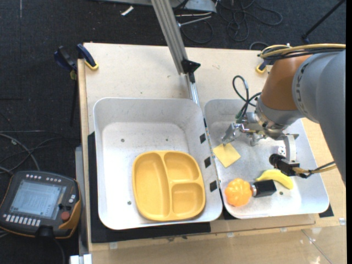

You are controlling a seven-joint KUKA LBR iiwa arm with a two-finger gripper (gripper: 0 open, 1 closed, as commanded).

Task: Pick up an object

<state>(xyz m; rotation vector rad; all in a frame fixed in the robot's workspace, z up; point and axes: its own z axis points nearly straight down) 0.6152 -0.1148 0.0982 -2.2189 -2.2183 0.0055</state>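
Camera view shows the right bin (308,199) holding a flat yellow square (227,154), an orange pumpkin-like ball (238,192), a small black block (265,188) and a banana (276,177). The left bin (110,147) carries a yellow divided plate (168,185).

The yellow square lies near the right bin's left wall and looks thin and light, probably soft; lying flat, it offers little edge, so a pinch at its raised upper corner seems the best hold. The ball looks firmer and rounder, likely to roll.

The arm (308,87) bends down from the right, wrist low over the bin. The gripper (241,131) sits just above the square's upper corner, its fingers spread apart with nothing between them.
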